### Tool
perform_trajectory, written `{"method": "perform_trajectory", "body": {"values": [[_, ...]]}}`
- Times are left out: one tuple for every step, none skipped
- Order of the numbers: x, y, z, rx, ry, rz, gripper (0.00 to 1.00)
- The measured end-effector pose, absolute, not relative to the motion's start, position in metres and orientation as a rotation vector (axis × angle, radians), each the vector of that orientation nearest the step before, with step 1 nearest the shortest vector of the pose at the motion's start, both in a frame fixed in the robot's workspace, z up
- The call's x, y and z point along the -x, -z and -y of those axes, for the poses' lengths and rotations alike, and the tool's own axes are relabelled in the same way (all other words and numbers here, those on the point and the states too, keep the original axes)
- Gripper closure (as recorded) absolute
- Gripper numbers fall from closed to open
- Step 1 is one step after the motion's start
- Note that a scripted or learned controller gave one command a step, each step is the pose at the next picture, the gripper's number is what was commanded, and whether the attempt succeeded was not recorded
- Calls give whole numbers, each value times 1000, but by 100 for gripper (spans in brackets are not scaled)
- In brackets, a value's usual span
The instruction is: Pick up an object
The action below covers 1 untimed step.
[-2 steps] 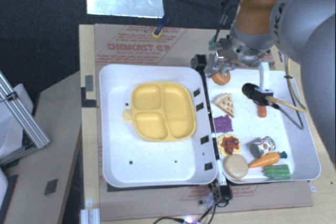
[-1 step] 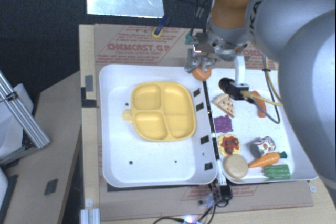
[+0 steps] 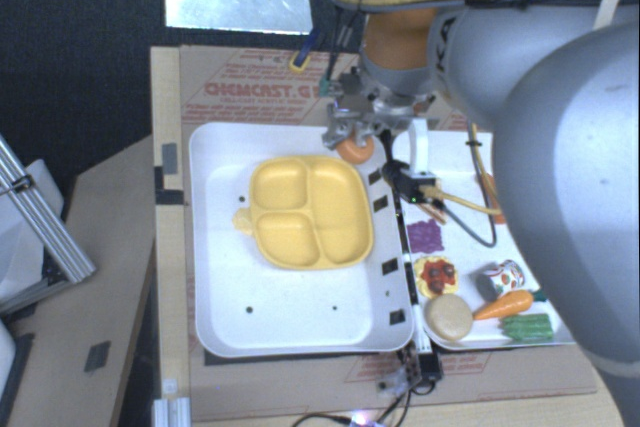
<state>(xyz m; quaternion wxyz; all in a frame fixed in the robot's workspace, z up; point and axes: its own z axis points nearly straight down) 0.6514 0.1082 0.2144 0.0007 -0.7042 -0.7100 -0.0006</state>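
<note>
Gripper [image 3: 352, 141] over left bin's [image 3: 215, 295] far edge, fingers pinching a small orange piece [image 3: 354, 151].
Yellow divided plate [image 3: 305, 212] in left bin; carrot [image 3: 503, 304], round bun [image 3: 449, 316], purple piece [image 3: 424, 236] in right bin [image 3: 478, 340].

Small orange round object [image 3: 354, 151], partly hidden under tool [image 3: 352, 137], at far edge of left bin [image 3: 215, 245].

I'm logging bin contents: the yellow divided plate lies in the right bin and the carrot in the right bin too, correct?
Not quite. The camera view shows the yellow divided plate in the left bin, not the right one. The carrot does lie in the right bin, near its front edge.
</note>
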Motion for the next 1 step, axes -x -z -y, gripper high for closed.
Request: {"method": "perform_trajectory", "body": {"values": [[-646,-226,-118,2215,4,2229,100]]}}
